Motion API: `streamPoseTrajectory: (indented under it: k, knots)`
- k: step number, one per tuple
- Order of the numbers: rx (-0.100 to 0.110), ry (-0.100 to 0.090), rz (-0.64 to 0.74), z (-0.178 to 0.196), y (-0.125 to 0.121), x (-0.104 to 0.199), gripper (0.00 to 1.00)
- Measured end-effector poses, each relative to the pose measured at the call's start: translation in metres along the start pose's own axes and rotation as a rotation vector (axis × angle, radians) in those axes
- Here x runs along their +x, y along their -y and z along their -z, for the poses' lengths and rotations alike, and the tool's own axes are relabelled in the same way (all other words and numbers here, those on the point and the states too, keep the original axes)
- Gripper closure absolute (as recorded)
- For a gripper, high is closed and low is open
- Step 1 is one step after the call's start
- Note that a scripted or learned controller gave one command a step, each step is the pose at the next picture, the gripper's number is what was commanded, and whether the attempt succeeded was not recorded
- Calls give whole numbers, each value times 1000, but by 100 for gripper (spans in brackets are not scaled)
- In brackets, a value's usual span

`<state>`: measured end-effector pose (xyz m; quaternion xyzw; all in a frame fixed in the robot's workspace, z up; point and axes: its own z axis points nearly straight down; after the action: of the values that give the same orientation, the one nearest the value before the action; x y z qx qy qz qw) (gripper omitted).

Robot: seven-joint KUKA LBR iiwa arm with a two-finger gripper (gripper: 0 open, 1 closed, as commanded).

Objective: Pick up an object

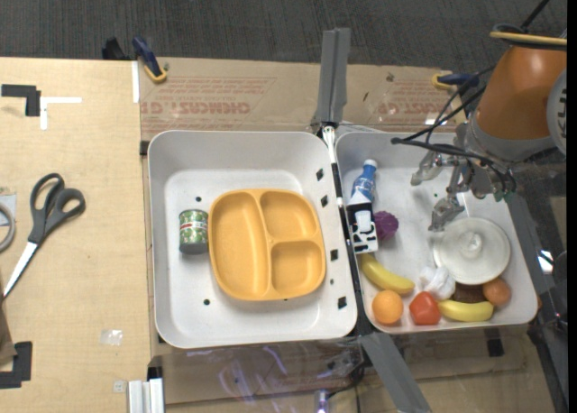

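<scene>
Two white bins sit side by side on a wooden bench. Beside the yellow tray (267, 243) stands a small green can (193, 230). Right of the tray, in the other bin, lie a blue bottle (363, 182), a purple grape bunch (386, 224), two bananas (388, 277), an orange (388, 307) and a clear round lid (471, 248). The gripper (445, 193) hangs just above that lid, its metal fingers spread apart and holding nothing. I think the lid is light, stiff and slippery, so the rim looks like the best place to pinch. The bananas look softer and curved.
</scene>
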<state>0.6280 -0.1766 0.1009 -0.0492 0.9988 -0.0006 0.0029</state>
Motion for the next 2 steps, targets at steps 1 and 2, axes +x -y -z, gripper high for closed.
streamPoseTrajectory:
  k: [1, 2]
  knots:
    - [-2, -1, 37, -8, -83, -30, 0]
    - [0, -1, 117, -7, -20, 18, 0]
